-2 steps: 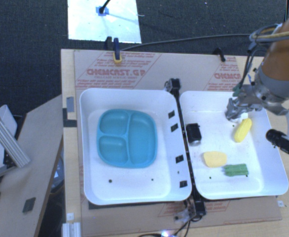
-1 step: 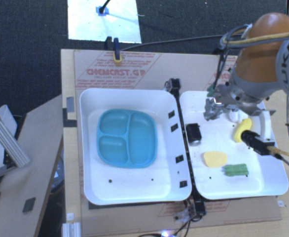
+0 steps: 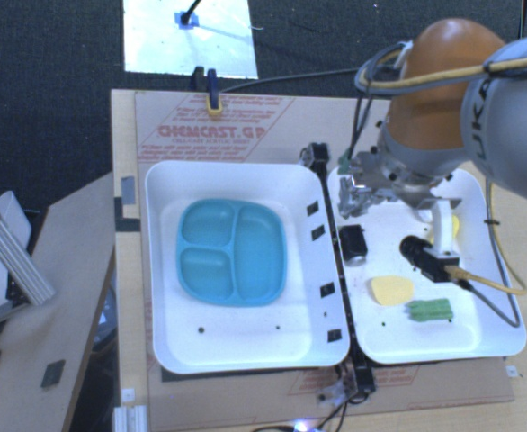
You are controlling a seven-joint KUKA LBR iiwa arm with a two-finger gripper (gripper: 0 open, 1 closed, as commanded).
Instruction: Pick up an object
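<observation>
In the right bin (image 3: 488,336) a small black block (image 3: 351,242) lies close to the left wall. A flat yellow piece (image 3: 391,290) rests nearer the front, with a green object (image 3: 428,310) just right of it. Another yellow thing (image 3: 453,226) peeks out behind the arm's bracket, mostly hidden. My gripper (image 3: 352,193) hangs over the far left part of the right bin, a little beyond the black block and apart from it. I see nothing held in it.
The left bin (image 3: 169,331) holds a blue divided plate (image 3: 233,251). Black clips (image 3: 328,290) line the wall between the two bins. The arm's orange band (image 3: 443,97) and grey body cover the far right of the right bin.
</observation>
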